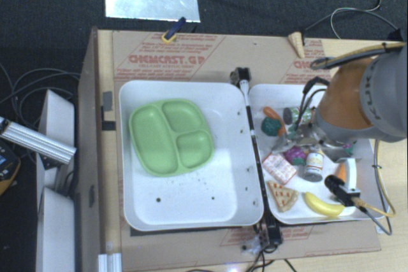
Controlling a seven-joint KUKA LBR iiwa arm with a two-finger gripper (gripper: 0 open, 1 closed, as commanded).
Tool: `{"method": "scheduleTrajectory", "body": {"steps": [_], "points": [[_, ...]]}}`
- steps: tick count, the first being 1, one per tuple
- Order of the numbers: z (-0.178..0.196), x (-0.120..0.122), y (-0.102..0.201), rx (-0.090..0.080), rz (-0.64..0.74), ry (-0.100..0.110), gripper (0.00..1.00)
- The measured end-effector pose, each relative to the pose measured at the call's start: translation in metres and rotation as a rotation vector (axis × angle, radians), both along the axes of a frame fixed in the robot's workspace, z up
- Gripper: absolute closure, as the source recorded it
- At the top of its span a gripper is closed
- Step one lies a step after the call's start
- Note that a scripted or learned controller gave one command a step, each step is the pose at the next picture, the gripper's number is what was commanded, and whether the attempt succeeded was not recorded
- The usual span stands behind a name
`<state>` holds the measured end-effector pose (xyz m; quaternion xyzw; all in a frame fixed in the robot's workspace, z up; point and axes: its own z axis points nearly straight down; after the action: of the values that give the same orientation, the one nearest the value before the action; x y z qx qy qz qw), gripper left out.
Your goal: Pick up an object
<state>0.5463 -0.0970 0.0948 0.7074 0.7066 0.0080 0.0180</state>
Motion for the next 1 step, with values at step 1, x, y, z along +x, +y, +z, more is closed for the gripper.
{"method": "scheduleTrajectory", "body": {"steps": [1], "points": [[0.0001, -0.0042, -0.0013, 0.004, 0.002, -0.002, 0.0]]}}
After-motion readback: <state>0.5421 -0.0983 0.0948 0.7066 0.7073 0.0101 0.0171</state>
